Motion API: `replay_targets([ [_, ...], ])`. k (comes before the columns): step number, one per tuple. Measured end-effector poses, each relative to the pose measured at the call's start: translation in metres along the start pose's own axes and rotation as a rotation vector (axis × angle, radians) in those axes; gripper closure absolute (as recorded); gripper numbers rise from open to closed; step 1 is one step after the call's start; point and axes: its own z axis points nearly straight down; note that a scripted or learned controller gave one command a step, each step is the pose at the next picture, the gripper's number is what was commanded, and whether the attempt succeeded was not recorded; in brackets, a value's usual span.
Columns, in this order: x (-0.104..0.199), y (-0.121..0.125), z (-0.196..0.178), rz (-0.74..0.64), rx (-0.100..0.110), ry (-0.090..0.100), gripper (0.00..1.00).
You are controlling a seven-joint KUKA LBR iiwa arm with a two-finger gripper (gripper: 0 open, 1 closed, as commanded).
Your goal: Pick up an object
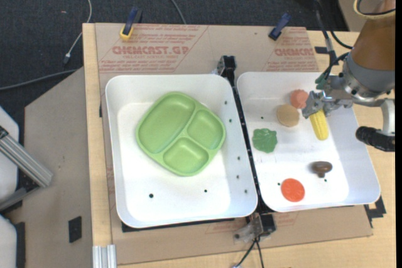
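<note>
Camera view looks down on two white bins on a bench. On the left side, the left bin (125, 198) holds a green tray (181, 133) with three little sections, and nothing sits in the tray. Next comes the right bin (352, 188), full of small toy foods. A green leafy toy (264, 140) lies near its left wall, and an orange-red round toy (293, 189) lies below it near the front. A tan round toy (288, 115) sits in the middle, touching a pink toy (299, 98) just behind it. A small brown toy (322, 167) lies lower down. A yellow corn toy (320, 125) lies just beside the tan one. The gripper (319, 102) hangs right over the top end of the corn, at the tip of the grey and orange arm (375, 47). I cannot tell if it is spread or pressed together, and no toy shows held in it. The corn looks like the toy to pick. It could go wrong easily. The corn is round and smooth, so it may roll or slip away. The tan and pink toys are close, so the gripper may bump them or grab two at once.
</note>
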Motion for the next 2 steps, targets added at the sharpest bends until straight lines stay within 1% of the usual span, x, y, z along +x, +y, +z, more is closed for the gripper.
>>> replay_targets([
  [1, -0.002, 0.006, -0.064, 0.0, -0.002, -0.001, 1.0],
  [2, 0.049, 0.017, -0.07, -0.005, 0.002, 0.003, 1.0],
])
